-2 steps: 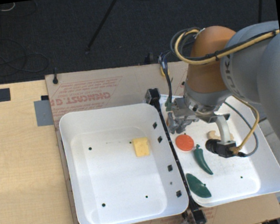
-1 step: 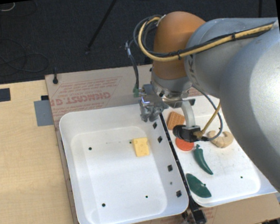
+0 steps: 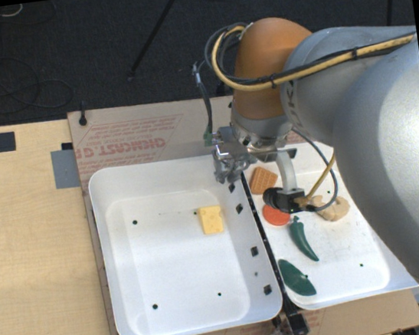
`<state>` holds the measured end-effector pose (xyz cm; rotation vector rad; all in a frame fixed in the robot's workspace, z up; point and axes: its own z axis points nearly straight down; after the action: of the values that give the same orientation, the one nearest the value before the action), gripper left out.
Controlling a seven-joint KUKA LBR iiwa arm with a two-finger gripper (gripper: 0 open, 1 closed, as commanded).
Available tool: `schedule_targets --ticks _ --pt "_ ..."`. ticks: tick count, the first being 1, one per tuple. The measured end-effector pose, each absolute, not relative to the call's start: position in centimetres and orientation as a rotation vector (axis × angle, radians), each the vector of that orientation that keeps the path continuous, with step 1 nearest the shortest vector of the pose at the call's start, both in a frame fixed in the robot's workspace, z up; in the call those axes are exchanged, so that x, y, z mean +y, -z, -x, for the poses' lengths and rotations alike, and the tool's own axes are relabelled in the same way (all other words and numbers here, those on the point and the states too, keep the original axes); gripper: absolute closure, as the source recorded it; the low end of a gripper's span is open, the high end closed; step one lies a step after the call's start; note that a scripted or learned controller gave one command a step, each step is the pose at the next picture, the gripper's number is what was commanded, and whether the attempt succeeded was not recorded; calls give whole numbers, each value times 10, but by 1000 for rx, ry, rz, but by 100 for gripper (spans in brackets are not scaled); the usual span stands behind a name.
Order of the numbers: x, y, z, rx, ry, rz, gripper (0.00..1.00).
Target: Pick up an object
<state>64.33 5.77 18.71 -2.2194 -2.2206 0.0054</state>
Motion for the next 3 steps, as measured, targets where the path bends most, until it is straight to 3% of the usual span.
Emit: schedule_targets --ticks 2,3 --pt "64 -187 -644 -2220 -4 2220 100" --pt "61 -187 -571 -2213 -11 2221 100"
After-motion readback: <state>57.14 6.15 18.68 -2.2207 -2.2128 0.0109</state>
